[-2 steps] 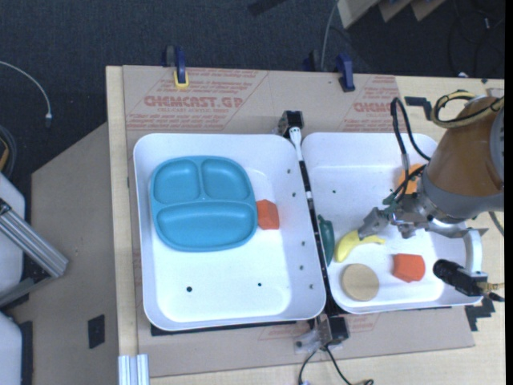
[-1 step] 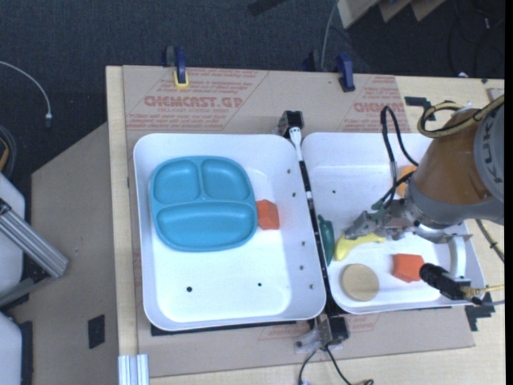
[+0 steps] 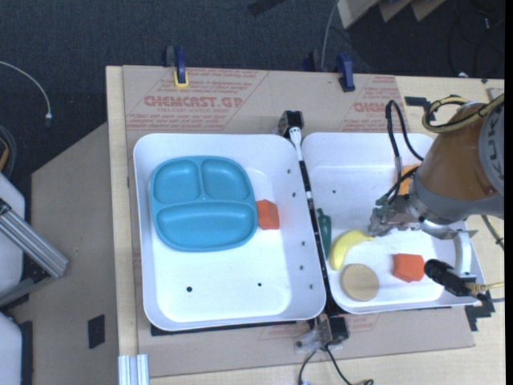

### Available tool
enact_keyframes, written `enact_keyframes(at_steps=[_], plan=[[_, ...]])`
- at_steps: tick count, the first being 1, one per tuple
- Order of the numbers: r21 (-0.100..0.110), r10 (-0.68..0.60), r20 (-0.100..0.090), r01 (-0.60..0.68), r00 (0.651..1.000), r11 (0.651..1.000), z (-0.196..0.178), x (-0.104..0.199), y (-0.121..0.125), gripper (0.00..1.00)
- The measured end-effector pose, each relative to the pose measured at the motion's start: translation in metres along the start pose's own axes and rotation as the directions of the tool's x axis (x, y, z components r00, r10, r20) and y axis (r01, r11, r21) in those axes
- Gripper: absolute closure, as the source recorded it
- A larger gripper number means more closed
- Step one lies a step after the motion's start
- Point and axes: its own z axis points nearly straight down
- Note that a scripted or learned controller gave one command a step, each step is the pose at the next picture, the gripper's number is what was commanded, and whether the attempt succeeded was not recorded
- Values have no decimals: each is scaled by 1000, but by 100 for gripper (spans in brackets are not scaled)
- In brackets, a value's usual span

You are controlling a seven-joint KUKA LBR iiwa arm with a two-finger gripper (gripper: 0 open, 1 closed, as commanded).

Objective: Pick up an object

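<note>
My gripper (image 3: 383, 220) hangs low in the right bin (image 3: 345, 155), just right of a yellow banana (image 3: 345, 245). Its tips sit close to the banana's right end; nothing shows between them. An orange-red block (image 3: 408, 267) lies below and to the right of the gripper. A round tan disc (image 3: 360, 281) rests near the bin's front edge under the banana. A green item (image 3: 324, 229) lies along the bin's left wall. In the left bin (image 3: 232, 307) are a blue divided plate (image 3: 203, 202) and a small orange block (image 3: 268, 215) beside it.
The grey arm with its orange band (image 3: 457, 163) covers the right bin's right side. A black cable (image 3: 393, 147) loops over the bin's back. Blue clamps (image 3: 179, 61) hold the cardboard at the bench's rear edge. A black divider bar (image 3: 303, 184) runs between the bins.
</note>
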Motion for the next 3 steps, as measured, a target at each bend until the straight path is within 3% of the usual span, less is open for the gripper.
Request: enact_keyframes(at_steps=[1, 3], plan=[[15, -1, 0, 1, 1000, 1000, -61, 3, -3, 100], [14, -1, 0, 1, 1000, 1000, -178, 0, -1, 100]])
